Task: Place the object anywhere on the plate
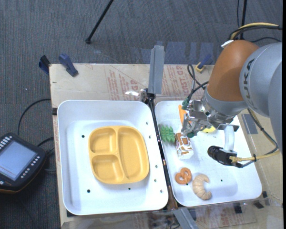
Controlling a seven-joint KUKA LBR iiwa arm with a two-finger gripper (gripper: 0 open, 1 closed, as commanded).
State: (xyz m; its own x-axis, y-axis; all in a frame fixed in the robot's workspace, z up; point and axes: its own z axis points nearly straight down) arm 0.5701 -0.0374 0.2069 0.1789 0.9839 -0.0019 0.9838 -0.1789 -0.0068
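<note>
A yellow plate (118,154) with three compartments lies in the middle of the left bin (71,128). My gripper (187,129) hangs over the left part of the right bin (243,185). Its tip is just above a small brown and white carton (184,147), which lies on the bin floor. Whether the tip touches the carton is unclear. A green leafy toy (168,133) sits just left of the gripper. An orange piece (180,112) shows behind it, partly hidden by the wrist.
A pretzel (183,176) and a croissant (202,186) lie near the right bin's front. A black cable plug (221,155) hangs over that bin. A grey post (156,75) stands behind the bins' shared wall. A teach pendant (12,162) rests on the floor at left.
</note>
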